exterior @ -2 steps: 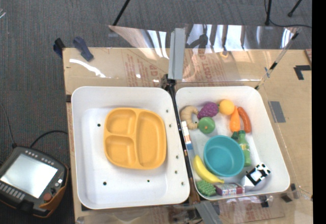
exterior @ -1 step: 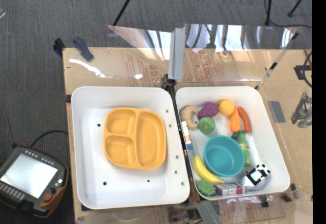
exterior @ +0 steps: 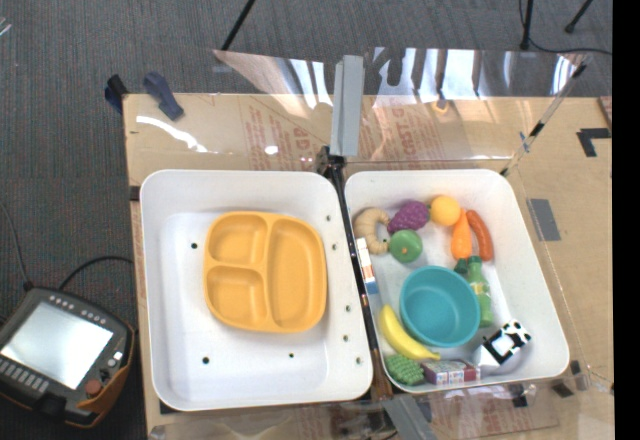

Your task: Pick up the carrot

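Carrot [exterior: 460, 239] lies untouched in the right bin [exterior: 530, 258], near its far right corner, wedged between a red sausage-shaped toy [exterior: 481, 234] on its right and a green apple [exterior: 405, 246] well to its left, with an orange [exterior: 445, 210] just beyond its tip and a teal bowl [exterior: 438, 305] just below. Purple grapes [exterior: 408, 217], a banana [exterior: 398, 333] and a black-and-white die [exterior: 508, 340] crowd the same bin. The left bin [exterior: 170, 328] carries a yellow divided plate [exterior: 266, 271]. By the look of things, the pick has not begun; reaching the carrot would call for a descent straight over it, the pincer set across its narrow width to miss its neighbours. Pincer state: cannot tell.
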{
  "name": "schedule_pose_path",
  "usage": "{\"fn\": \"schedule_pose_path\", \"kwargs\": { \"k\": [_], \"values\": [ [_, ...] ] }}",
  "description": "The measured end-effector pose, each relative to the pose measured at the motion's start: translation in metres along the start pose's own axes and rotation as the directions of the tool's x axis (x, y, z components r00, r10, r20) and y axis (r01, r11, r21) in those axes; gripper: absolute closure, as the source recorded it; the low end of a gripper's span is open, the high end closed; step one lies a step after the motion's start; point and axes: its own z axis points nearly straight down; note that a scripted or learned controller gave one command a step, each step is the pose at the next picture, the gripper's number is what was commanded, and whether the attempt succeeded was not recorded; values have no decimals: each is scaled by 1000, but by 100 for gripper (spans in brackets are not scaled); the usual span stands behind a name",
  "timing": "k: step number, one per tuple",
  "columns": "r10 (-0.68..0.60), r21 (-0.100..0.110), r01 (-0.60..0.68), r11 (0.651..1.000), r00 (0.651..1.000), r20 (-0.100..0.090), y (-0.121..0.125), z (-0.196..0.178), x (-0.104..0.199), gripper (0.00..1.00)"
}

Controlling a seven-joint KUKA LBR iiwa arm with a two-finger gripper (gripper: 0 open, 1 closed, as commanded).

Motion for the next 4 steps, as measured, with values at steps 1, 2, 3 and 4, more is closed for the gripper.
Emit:
{"fn": "schedule_pose_path", "kwargs": {
  "k": [1, 2, 3, 4],
  "values": [
    [-109, -13, 109, 994, 994, -2, 40, 74, 28, 100],
    [-218, -1, 218, 976, 976, -1, 50, -13, 35, 100],
    [-481, -9, 481, 877, 877, 3, 50, 4, 34, 100],
    [-609, -12, 609, 793, 793, 6, 51, 68, 33, 100]
  ]
}}
